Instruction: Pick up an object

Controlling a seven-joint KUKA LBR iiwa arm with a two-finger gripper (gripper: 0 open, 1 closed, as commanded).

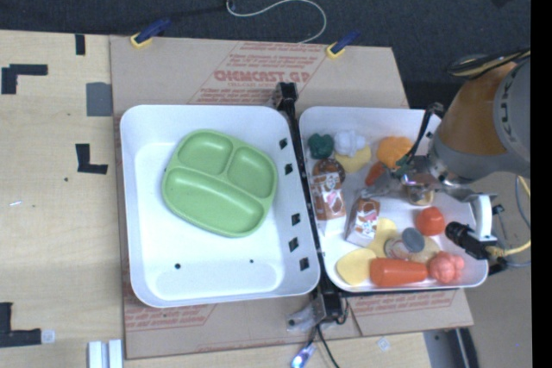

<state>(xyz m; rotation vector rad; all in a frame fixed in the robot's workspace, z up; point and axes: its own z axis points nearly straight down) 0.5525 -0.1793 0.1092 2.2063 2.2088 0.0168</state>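
Note:
The right bin holds several toy foods: an orange piece, a dark green piece, a yellow piece, two printed packets, a red tomato, a carrot and a pink-red fruit. My gripper is low over the bin's right half, just right of the orange piece and above the tomato. Its tip is dark and blurred against the clutter. I see no object lifted clear of the bin.
The left bin holds a green divided plate. A black divider with clips runs between the bins. The grey arm with its orange band covers the right bin's far right corner. A cable lies behind the bench.

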